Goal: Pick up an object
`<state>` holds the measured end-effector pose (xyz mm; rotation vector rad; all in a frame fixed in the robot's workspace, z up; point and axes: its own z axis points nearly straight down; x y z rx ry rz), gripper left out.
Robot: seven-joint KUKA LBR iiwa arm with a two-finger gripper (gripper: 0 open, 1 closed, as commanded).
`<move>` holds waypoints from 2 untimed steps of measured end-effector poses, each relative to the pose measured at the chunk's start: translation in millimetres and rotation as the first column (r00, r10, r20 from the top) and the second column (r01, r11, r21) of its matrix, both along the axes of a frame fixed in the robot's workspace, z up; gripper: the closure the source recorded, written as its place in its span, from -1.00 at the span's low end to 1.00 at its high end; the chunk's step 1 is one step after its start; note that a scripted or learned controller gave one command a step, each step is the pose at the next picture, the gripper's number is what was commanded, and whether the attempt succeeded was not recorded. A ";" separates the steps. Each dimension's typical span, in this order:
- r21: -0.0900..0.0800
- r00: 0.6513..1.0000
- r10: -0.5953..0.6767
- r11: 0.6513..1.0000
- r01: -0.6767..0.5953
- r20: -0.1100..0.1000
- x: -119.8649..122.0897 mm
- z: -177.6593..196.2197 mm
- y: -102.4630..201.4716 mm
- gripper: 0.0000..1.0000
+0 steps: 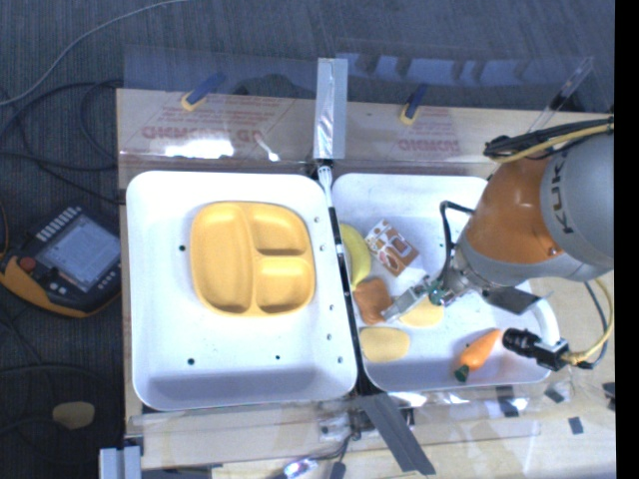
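A smooth yellow moulded tray (252, 257) with three rounded compartments is seen lying in the left white bin (160, 357). In the right bin (439, 372), glossy plastic toy foods are gathered: a curved yellow banana (354, 250) at the divider, a brown rounded piece (370, 298), a printed packet (389, 248), two pale yellow ovals (384, 343) and an orange carrot (478, 352). The metal gripper (399, 307) is lowered just beside the brown piece; whether anything is clasped cannot be told.
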<state>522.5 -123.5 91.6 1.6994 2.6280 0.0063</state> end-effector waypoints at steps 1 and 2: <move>0.007 0.894 -0.448 0.894 0.448 -0.002 75.3 -0.9 -20.2 -1.00; -0.002 0.984 -0.180 0.984 0.180 -0.008 148.3 -1.8 -12.3 -1.00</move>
